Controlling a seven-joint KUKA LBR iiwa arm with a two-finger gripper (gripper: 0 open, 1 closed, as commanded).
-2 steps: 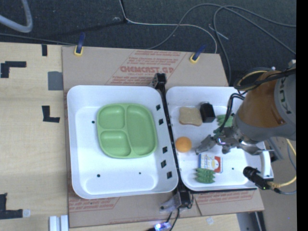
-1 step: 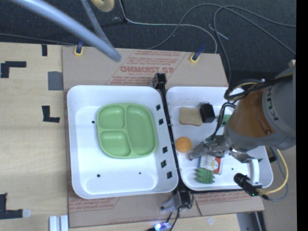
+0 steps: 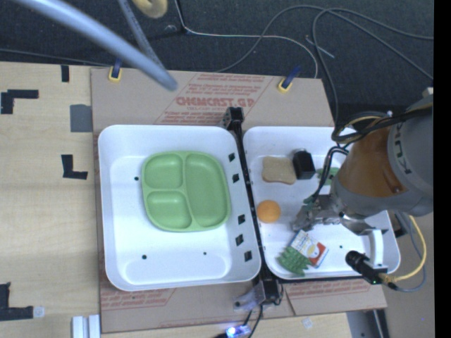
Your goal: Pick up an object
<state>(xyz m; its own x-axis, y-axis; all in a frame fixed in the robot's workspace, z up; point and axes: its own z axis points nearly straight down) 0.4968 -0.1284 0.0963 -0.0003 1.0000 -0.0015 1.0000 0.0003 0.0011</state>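
– So where is the gripper (image 3: 308,219) right now?

– Low in the right bin (image 3: 282,131), in the lower right part of the frame. It hangs just above a small white and red packet (image 3: 310,248). Is it open or closed? I cannot tell, the metal bits are too small and dark

– Is it holding anything?

– I see nothing in its grip. All the things lie on the floor of the bin

– What can it pick?

– The packet is nearest. A little green toy (image 3: 291,260) touches the packet on its left. An orange ball (image 3: 268,210) sits to the left of the gripper. A brown piece of bread (image 3: 279,170) and a black block (image 3: 304,164) lie higher up in the frame

– What could go wrong?

– I think the packet is flat, so the gripper might slide over it and grab air. It might also push the packet into the green toy and shove both to the bin's bottom edge

– And the ball?

– It looks round and smooth. A small bump could make it roll off toward the wall (image 3: 246,189) between the bins

– Anything else?

– The gripper is between several things, so if it comes down a bit off it may land on the bare floor and catch none of them
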